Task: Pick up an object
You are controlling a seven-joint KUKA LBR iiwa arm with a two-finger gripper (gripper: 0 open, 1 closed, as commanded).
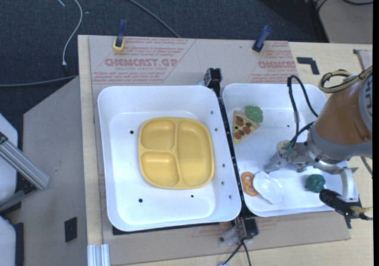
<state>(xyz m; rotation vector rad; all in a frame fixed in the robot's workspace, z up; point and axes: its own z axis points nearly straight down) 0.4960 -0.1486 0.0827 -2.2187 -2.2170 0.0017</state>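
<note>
Arm (346,122) enters from right edge, orange band above wrist, grey wrist section below it tilted down-left. End effector (283,153) low, pointing left, metallic fingers angled down-left. Black cable loops up over the arm. Finger gap not readable at this angle.

A single fixed camera looks down from above at a slant on the pale wooden worktop (177,51), far enough back to take in dark floor beyond its far and left edges. Both shallow white plastic bins (112,140) sit mid-frame, while the grey-and-orange arm (346,122) enters from the right.
</note>
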